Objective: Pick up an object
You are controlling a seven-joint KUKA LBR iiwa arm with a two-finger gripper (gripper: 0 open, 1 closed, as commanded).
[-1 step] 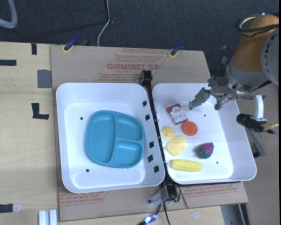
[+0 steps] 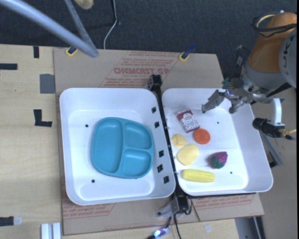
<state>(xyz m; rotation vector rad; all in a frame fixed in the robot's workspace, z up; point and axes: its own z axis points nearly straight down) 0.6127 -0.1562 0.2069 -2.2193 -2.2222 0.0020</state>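
**Open gripper poised over the right bin's far edge**

Two shallow white bins were seen side by side on a cardboard sheet (image 2: 139, 68). The left bin (image 2: 72, 103) held a blue divided tray (image 2: 122, 147) near its middle.

The right bin (image 2: 249, 168) held six small items grouped in its left half. A red and white packet (image 2: 188, 120) lay toward 11 o'clock of the bin's centre. An orange round fruit (image 2: 202, 136) was found just beside the packet, at its 5 o'clock. A small pale yellow piece (image 2: 178, 140) lay at 9 o'clock of the orange fruit, close to the divider between the bins. A yellow lemon-like fruit (image 2: 188, 154) was placed just below that piece, apparently touching it. A purple fruit with a green top (image 2: 219, 160) sat at 3 o'clock of the lemon-like fruit, apart from it. A corn cob (image 2: 198, 176) lay lengthwise at 6 o'clock of the group, near the bin's front wall.

The gripper (image 2: 221, 102) was positioned at about 1 o'clock of the bin, its two fingers spread apart with nothing between them. It was located at 2 o'clock of the packet, well clear of it. The arm (image 2: 271, 49) was seen entering from 3 o'clock.
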